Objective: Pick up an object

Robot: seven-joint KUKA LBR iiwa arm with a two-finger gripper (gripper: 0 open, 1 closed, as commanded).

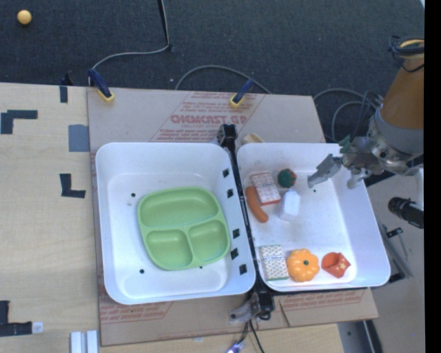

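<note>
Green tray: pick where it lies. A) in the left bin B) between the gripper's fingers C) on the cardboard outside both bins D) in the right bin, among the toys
A: the green tray lies flat on the floor of the left bin, apart from the toys.

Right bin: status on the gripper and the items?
Gripper over right bin, upper right, holding nothing. Pumpkin, carrot, green ball lie untouched. Path clear.

A green divided tray (183, 228) lies in the left white bin (110, 207), two blue-and-yellow clamps (101, 85) (242, 93) grip the cardboard sheet (200, 117) at upper centre, and a small orange ball (25, 17) rests upper left.
</note>
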